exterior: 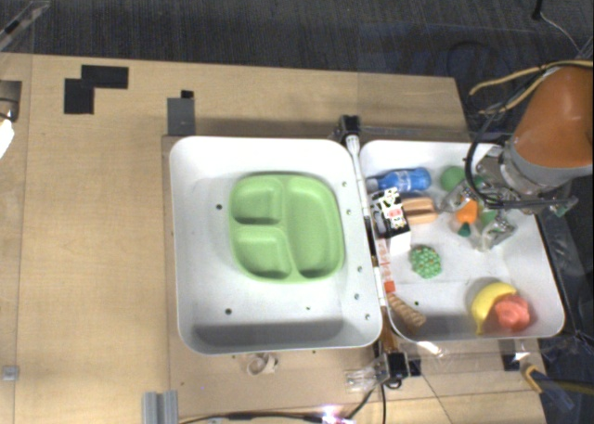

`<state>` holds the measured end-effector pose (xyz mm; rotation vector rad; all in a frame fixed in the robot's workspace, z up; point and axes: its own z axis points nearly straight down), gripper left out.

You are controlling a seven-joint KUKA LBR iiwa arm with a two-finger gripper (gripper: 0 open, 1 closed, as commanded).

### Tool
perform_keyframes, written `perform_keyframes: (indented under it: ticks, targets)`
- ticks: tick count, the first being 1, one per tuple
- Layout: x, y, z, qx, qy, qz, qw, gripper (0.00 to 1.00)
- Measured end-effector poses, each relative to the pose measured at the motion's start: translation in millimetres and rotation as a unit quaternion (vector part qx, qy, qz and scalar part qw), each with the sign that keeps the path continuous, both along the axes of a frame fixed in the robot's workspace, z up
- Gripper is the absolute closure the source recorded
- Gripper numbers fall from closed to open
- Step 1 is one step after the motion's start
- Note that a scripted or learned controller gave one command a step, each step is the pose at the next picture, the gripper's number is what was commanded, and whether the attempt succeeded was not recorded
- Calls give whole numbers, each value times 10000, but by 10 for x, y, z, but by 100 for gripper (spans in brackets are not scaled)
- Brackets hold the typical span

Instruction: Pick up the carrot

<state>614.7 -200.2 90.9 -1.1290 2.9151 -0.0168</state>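
Wooden bench carries two white bins; the right bin holds the arm, whose claw seems closed around the orange carrot. Lift straight, slowly, clear of neighbouring toys.

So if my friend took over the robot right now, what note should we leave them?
Tool: down in the right bin, right at the carrot. I can't tell from here whether it has a grip.
Carrot: small orange piece, low in the right bin, near the tool tips and close to a green toy.
Also in that bin: blue bottle, green bumpy ball, banana, red fruit.
Left bin: green divided plate.
Done: arm has reached the carrot.
Left: confirm the grip, then lift the carrot out.
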Motion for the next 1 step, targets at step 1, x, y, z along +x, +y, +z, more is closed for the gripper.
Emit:
perform_keyframes:
  ticks: [1]
  targets:
    - [43, 9, 146, -2, -68, -2, 10000, 100]
